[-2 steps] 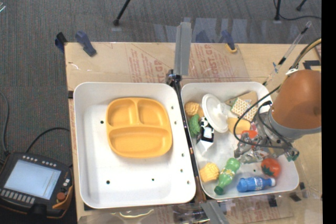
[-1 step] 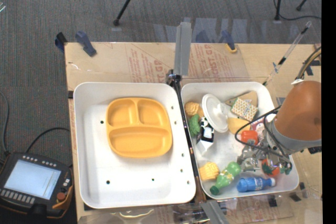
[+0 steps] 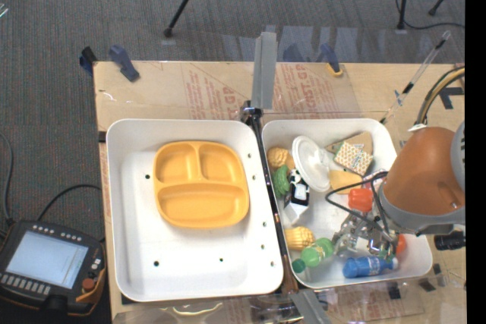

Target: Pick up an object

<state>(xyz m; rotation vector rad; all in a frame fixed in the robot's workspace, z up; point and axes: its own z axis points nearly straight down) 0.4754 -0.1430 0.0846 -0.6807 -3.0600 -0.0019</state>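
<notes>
Now | we reach: end effector (image 3: pixel 366 237) low in right bin's (image 3: pixel 377 125) front corner | finger state unclear | next: grip blue bottle (image 3: pixel 369 266)

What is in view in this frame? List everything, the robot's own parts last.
Bins: two, white, side by side on the bench.
Divided plate: one, yellow, left bin.
Corn cobs: two, yellow, right bin's left side.
Bottle: one, green, right bin's near edge.
Bottle: one, blue, right bin's near edge.
Lid: one, white, right bin's far half.
Patterned block: one, tan, right bin's far corner.
Teach pendant: one, black, floor at lower left.
Arm: one, orange band, over right bin.
Gripper: one, metallic, low among the right bin's objects.
</notes>
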